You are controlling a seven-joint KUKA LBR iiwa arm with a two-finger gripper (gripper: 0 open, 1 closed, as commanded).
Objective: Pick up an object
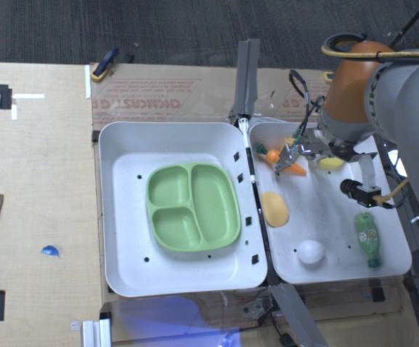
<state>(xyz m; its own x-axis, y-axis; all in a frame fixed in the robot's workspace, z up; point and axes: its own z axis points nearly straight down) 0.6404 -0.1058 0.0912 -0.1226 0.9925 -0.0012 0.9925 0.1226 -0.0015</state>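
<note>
In the camera view, the arm covers the right bin's far right corner and runs off the frame's right edge. The tool hangs low over that bin's far end, just above an orange carrot-like piece; whether its fingers are spread or pressed together cannot be told, and nothing is seen between them. A small orange item and a yellow piece lie close by, partly hidden. A tan oval rests against the left wall, a white ball near the front rim, and a green bottle along the right wall; the middle floor lies open. The left bin carries a green divided plate with bare floor all round. The worktop stretches away on the left.
</note>
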